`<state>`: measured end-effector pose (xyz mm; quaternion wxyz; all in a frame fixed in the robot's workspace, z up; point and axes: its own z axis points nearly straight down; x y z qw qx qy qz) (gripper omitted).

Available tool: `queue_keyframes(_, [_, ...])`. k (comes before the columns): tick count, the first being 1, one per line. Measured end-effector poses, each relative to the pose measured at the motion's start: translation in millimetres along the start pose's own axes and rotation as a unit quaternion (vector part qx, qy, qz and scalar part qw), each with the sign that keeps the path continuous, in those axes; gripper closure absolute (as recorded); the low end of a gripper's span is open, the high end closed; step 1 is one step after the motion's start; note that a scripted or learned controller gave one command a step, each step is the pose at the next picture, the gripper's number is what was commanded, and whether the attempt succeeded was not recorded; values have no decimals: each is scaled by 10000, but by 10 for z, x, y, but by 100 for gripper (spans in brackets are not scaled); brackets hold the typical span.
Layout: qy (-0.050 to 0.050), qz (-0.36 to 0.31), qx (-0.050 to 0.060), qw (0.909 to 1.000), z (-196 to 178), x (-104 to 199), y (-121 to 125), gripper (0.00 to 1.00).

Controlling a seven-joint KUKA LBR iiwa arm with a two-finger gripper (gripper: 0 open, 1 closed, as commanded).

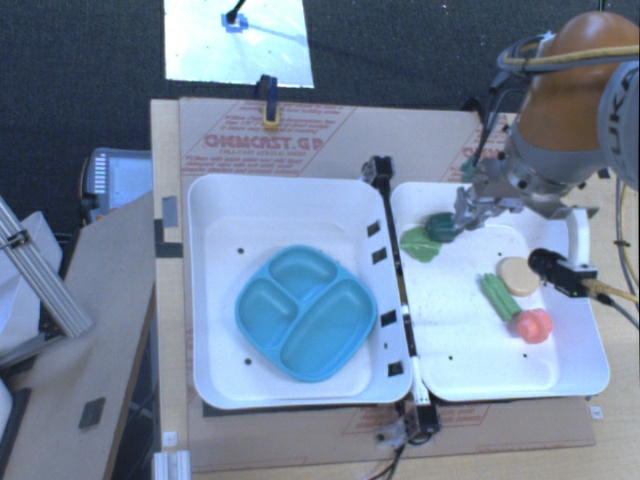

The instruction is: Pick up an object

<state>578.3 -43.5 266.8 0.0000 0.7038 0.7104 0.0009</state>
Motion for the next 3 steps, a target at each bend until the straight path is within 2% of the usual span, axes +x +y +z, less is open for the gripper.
queue_keyframes(1, [0, 1, 1, 10000, -3, 510, -67, 100])
queue_keyframes(2, [2, -1, 7, 10000, 19, 942, -194, 100])
queue_keyframes(3, [3, -3, 7, 10000, 46, 1502, -354, 100])
